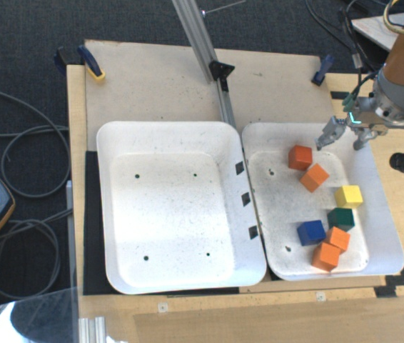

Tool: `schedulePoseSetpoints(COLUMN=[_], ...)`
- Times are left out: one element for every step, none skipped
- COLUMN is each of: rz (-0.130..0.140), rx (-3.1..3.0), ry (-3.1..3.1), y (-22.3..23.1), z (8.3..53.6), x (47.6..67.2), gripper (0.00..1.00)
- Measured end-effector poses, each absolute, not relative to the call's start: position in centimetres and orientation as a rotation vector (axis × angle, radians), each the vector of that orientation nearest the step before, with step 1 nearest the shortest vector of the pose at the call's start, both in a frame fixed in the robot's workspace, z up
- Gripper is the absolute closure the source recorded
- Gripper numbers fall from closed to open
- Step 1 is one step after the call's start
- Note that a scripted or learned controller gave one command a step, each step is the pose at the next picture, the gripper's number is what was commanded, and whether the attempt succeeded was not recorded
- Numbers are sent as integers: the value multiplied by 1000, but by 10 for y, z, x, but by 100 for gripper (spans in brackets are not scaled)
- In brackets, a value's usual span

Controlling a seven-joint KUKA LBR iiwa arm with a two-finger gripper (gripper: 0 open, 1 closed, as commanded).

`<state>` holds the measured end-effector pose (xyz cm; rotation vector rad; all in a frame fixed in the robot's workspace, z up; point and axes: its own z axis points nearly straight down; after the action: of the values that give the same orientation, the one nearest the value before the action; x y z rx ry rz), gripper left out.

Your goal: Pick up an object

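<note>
Blocks (324, 206), 7, in right bin (380, 213)

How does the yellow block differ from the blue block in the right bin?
The yellow block sits nearer the bin's right wall; the blue block lies lower in the view and more central. Yellow stands clear of the green block below it; blue sits beside an orange block. Both are similar-sized cubes.
</note>
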<state>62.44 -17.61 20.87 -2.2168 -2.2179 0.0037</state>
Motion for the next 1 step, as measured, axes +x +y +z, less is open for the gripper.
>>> schedulePoseSetpoints(rz=[2], rx=[-2218], ry=[-2222], y=[-176], z=[211], x=[625], gripper=[0])
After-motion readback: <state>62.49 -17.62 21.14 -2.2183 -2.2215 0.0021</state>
